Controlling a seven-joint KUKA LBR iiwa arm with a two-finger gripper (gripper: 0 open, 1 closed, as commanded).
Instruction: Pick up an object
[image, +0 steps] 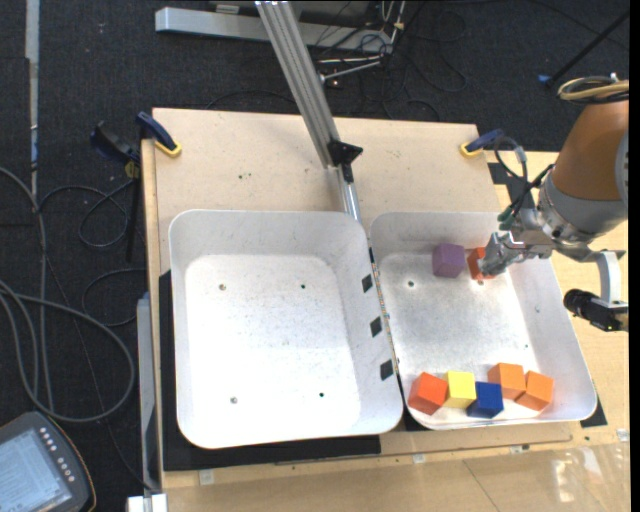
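Note:
My gripper (492, 256) is low over the back of the right bin (560, 330), reaching in from the right. A small red-orange block (476, 266) sits right at its tip, partly hidden by it. Just to the left of that block lies a purple cube (448, 260), close to it or touching it. Along the front wall of the same bin stands a row of blocks: a red-orange one (429, 392), a yellow one (461, 386), a blue one (488, 399) and two orange ones (510, 378) (538, 390).
The left bin (190, 300) adjoins the right bin along a shared wall with black clips (380, 325). A slanted metal rail (310, 90) comes down from the back to that wall. Clamps (160, 135) (482, 142) hold the bench's back corners.

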